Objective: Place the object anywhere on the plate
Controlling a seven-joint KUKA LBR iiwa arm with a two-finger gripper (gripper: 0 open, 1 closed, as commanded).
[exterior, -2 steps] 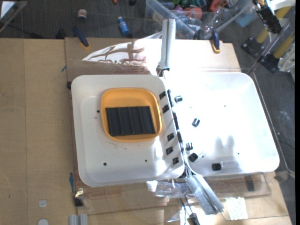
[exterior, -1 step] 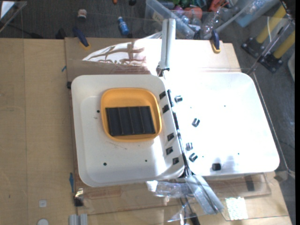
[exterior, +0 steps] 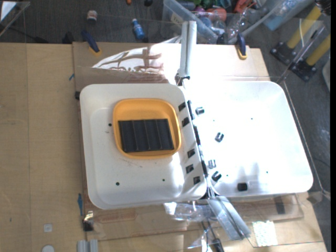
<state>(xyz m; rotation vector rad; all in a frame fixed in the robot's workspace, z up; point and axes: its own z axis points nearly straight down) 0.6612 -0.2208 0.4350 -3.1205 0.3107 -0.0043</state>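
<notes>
A rounded-square orange plate (exterior: 144, 106) sits in the middle of the left white bin (exterior: 105, 182). A flat black rectangular object (exterior: 146, 134) with several ribs lies on the plate. It covers most of the plate's floor and reaches its front rim.
The right white bin (exterior: 268, 156) holds a few small dark bits (exterior: 219, 137), one near its front edge (exterior: 242, 187). Black clips (exterior: 190, 135) line the seam between the bins. A grey post (exterior: 186, 46) stands behind the seam, and a clear tub of toys (exterior: 226, 4) lies beyond the bench.
</notes>
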